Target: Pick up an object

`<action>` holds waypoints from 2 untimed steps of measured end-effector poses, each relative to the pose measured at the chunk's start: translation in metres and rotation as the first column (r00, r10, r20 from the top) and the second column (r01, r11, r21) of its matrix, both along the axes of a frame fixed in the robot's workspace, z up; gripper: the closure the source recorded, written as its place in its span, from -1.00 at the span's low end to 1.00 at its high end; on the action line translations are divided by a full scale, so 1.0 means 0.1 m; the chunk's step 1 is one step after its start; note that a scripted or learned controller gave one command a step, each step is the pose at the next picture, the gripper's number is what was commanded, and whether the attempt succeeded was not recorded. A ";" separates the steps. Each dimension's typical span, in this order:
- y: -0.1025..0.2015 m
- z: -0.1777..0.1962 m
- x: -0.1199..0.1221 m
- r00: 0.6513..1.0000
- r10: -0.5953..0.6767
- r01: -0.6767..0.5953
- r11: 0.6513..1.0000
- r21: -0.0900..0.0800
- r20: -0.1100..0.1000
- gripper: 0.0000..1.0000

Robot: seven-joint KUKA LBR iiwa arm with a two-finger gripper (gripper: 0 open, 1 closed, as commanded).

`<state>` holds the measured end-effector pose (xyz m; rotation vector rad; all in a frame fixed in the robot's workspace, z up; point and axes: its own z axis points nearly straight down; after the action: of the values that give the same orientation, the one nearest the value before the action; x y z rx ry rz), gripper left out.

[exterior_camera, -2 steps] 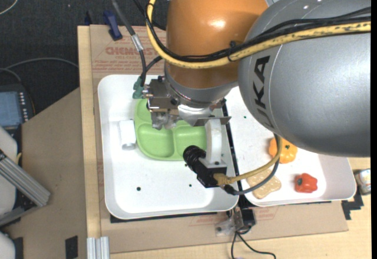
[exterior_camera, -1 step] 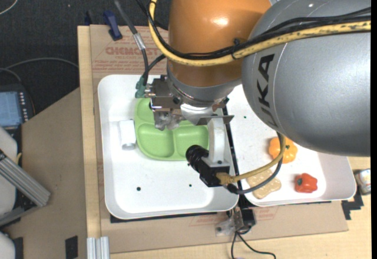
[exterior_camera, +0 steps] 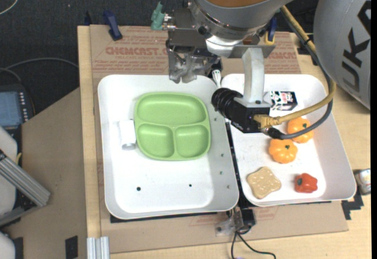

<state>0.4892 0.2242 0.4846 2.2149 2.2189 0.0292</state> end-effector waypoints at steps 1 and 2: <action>-0.61 -0.58 -0.11 1.000 -0.009 0.008 1.000 -0.012 -0.025 1.00; -0.91 -0.79 -0.10 1.000 -0.006 0.006 1.000 -0.010 -0.022 1.00</action>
<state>0.4791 0.1328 0.4054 2.2277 2.2180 -0.0066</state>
